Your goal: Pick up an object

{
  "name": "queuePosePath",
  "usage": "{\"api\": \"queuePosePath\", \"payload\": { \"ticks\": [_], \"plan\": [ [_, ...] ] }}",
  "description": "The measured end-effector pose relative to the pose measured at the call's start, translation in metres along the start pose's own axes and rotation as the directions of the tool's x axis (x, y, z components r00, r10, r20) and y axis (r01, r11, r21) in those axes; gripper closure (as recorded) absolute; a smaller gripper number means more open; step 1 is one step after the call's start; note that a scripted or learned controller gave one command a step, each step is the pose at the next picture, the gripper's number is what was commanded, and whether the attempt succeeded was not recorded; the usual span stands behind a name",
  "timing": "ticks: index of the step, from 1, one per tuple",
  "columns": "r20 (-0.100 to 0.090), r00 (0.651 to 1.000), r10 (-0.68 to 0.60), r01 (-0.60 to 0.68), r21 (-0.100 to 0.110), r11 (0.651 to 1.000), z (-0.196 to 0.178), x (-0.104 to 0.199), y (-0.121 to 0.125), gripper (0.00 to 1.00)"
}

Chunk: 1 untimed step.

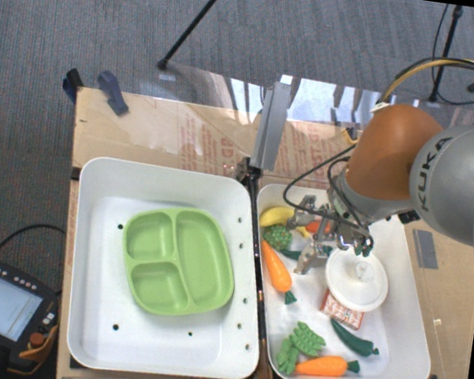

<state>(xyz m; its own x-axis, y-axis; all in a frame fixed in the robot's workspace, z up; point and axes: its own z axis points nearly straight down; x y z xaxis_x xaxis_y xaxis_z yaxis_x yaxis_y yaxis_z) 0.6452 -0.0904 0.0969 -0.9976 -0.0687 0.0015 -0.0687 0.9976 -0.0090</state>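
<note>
My gripper [318, 241] hangs low over the far part of the right bin [407, 289], under the orange wrist band. Just to its left lie a yellow banana [274, 215] and a small green broccoli [278, 235]. An orange carrot [277, 268] lies at a slant below those, near the bin's left wall. A white round lid [356, 281] sits right of the gripper, with a red box [342, 313] peeking out beneath it. Something small and orange-red shows at the gripper, partly hidden by it.
Near the right bin's front lie a dark green vegetable [353, 338], a green leafy toy [299, 345] and a second carrot [323, 366]. The left bin [104, 191] holds a green divided plate [179, 260]. A grey post [269, 132] stands behind the bins.
</note>
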Motion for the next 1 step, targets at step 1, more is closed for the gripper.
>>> {"api": "queuePosePath", "payload": {
  "ticks": [1],
  "plan": [
    [0.002, 1.0, -0.01, 0.01, -0.009, 1.0, 0.0094, 0.0763, -0.0451, 0.0]
  ]
}}
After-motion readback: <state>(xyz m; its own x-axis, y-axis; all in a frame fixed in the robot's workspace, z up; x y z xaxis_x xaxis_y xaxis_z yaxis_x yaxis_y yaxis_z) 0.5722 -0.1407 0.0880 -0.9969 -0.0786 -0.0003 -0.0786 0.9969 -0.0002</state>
